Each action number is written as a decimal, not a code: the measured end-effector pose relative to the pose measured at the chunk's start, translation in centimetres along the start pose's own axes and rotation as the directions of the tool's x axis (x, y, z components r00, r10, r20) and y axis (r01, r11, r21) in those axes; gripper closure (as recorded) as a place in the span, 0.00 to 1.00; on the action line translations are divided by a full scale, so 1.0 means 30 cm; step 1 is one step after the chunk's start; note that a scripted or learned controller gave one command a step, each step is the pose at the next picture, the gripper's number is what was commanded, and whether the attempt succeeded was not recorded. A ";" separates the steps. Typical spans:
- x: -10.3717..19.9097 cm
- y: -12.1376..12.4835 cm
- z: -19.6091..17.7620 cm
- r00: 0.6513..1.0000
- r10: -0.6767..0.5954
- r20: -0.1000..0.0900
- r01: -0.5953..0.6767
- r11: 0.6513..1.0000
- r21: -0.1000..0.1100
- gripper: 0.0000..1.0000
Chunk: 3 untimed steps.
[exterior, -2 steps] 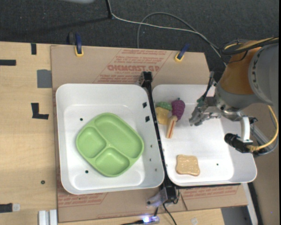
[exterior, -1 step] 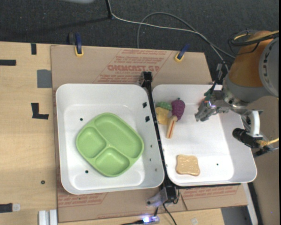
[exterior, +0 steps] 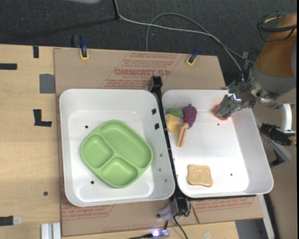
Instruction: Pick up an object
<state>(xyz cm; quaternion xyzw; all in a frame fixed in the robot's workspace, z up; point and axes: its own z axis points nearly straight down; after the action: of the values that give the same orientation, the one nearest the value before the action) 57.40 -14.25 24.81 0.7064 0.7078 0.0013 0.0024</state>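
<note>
Orange object [exterior: 222, 112] lies at 1 o'clock in right bin [exterior: 249, 148], under my claw [exterior: 231, 103]. Claw state: cannot tell. Risk: wall contact deflecting my grasp.

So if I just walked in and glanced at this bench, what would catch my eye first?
Probably the bright green plastic tray with three compartments, lying in the left white bin. Next, the small cluster of toy food by the right white bin's left wall, with a purple grape-like piece in it, and a tan slice of toast apart near that bin's front. The grey arm's gripper hangs over the right bin's far right corner.
</note>
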 end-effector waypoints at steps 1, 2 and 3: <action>0.147 -0.010 0.018 1.000 -0.002 -0.002 0.002 1.000 0.007 1.00; 0.318 -0.015 0.048 1.000 -0.004 -0.003 0.004 1.000 0.008 1.00; 0.465 -0.038 0.069 1.000 -0.003 -0.002 0.003 1.000 0.008 1.00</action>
<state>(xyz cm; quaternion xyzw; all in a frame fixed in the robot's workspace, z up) 56.25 -0.30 22.70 0.7053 0.7089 -0.0008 -0.0014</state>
